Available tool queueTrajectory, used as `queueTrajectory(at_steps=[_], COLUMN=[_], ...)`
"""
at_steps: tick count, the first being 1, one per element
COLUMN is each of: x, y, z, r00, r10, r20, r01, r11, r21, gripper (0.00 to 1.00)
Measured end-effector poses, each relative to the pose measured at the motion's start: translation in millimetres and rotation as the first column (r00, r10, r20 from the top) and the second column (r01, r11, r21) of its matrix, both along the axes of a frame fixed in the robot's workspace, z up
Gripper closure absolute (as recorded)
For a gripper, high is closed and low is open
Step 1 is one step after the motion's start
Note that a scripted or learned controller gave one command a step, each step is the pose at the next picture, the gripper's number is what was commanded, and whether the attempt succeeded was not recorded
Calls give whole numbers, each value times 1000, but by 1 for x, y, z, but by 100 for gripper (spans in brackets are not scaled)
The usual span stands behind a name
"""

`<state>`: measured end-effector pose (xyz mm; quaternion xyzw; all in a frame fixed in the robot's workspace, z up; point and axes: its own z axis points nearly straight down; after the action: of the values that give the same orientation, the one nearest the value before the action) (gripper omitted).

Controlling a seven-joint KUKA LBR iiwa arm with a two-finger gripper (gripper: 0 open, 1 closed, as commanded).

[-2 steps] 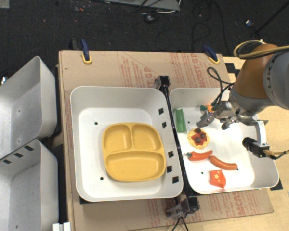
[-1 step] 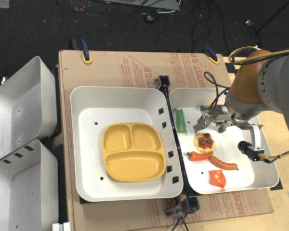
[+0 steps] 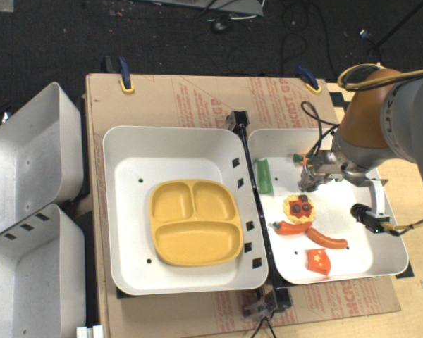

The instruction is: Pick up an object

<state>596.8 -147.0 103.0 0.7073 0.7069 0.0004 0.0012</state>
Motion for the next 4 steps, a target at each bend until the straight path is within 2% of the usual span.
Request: queueTrajectory(at_steps=[2,3,4], x=[0,2,-25], y=[-9,-9,33], z=[114,133,132], r00=[1000,1000,1000], r10=[3,3,7], r20=[6,2,-5], r01=[-3,-3,-7], r11=[1000,1000,1000], r21=[-2,0,3], gripper=[100,100,100])
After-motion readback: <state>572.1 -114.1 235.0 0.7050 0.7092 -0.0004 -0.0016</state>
